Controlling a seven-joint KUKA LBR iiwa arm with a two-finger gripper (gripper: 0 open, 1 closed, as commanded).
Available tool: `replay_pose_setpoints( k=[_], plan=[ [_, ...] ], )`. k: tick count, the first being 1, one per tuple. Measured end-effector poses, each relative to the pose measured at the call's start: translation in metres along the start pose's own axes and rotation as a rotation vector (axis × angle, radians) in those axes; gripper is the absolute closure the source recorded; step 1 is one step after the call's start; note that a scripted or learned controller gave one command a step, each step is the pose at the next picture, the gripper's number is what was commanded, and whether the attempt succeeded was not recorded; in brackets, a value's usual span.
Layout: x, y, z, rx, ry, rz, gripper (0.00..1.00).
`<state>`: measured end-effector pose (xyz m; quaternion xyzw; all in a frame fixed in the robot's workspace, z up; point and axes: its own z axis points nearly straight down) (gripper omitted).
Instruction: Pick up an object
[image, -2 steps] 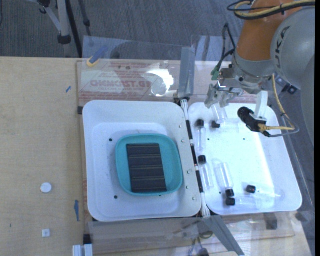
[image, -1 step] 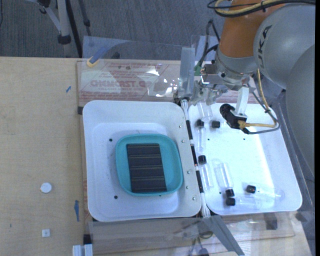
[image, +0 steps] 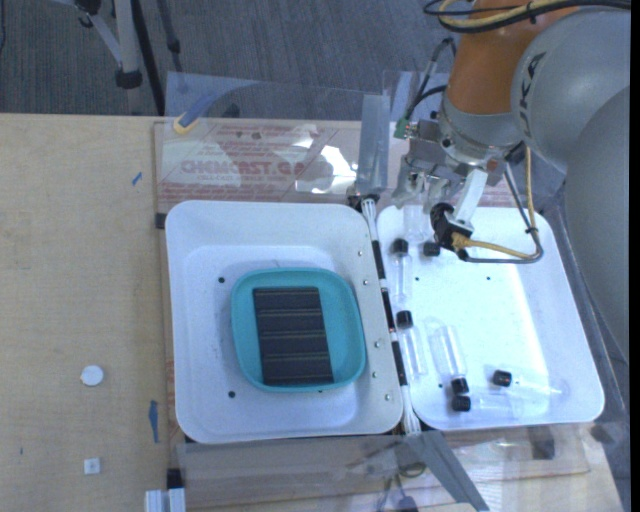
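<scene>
My gripper (image: 418, 212) hangs low over the far left corner of the right bin (image: 500, 300), under the orange-banded wrist. Several clear vials with black caps lie in that bin. One vial (image: 400, 268) lies just in front of the gripper along the bin's left wall, its cap (image: 399, 245) toward the gripper. Another black cap (image: 431, 248) sits close beside it. More vials lie nearer the front: one (image: 445, 350) in the middle and one (image: 525, 392) at the front right. The arm's body hides what is directly under the gripper.
The left bin (image: 200, 260) holds a teal tray (image: 245, 300) with a black ribbed block (image: 291, 335) in it. A yellow cable (image: 495, 250) loops from the wrist over the right bin. A small white disc (image: 92, 376) lies on the wooden bench at left.
</scene>
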<state>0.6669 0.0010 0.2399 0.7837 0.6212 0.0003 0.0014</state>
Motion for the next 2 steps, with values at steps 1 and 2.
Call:
replay_pose_setpoints(
  k=[1, 2],
  plan=[
    [-0.0488, 0.0108, 0.0141, 0.005, -0.001, 0.253, 1.0],
    [-0.0526, 0.0122, 0.0063, 0.002, 0.0, 0.322, 1.0]
  ],
)
